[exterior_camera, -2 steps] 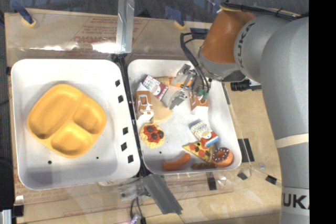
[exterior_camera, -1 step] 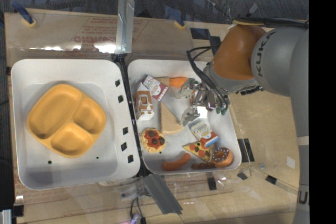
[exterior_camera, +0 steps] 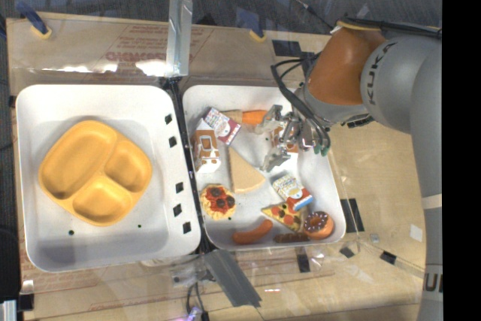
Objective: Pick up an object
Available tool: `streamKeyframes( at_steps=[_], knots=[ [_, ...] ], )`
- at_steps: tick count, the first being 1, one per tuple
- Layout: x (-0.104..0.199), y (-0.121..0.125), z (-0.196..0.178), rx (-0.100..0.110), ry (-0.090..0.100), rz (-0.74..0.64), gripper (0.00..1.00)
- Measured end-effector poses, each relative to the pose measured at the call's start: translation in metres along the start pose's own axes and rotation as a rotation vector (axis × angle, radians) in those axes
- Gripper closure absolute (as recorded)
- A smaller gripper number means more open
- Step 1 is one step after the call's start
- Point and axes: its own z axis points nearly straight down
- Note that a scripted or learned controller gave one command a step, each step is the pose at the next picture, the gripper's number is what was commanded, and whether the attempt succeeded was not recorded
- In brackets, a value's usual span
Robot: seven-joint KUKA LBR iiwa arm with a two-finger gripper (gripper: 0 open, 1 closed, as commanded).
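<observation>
The right bin (exterior_camera: pixel 331 184) holds several toy foods: an orange carrot (exterior_camera: pixel 254 116), a pink-and-white packet (exterior_camera: pixel 220 125), a brown box (exterior_camera: pixel 208 149), a beige bread slice (exterior_camera: pixel 245 175), a round pizza (exterior_camera: pixel 218 201), a small white carton (exterior_camera: pixel 290 189), a pizza slice (exterior_camera: pixel 283 215), a donut (exterior_camera: pixel 317 223) and a sausage (exterior_camera: pixel 252 234). My gripper (exterior_camera: pixel 275 137) hangs low over the bin's upper middle, just right of the carrot and above the bread slice. Its fingers (exterior_camera: pixel 275 158) stand open, and I see nothing gripped between them.
The left bin (exterior_camera: pixel 30 237) holds a yellow divided plate (exterior_camera: pixel 95 171). A black divider strip (exterior_camera: pixel 183 162) runs between the bins. The grey arm with its orange band (exterior_camera: pixel 342 71) reaches in over the right bin's far right corner. Cables trail near the wrist.
</observation>
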Motion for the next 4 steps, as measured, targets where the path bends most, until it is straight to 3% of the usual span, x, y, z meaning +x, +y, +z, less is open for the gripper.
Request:
streamKeyframes(
  at_steps=[1,2,3,4],
  knots=[
    [0.018,0.04,0.004,-0.003,0.008,0.03,0.0],
    [-0.027,0.041,0.007,0.001,0.043,0.006,0.0],
    [0.015,-0.002,0.003,-0.003,0.006,-0.123,0.0],
    [0.051,0.006,0.004,-0.003,0.007,-0.077,0.0]
  ],
)
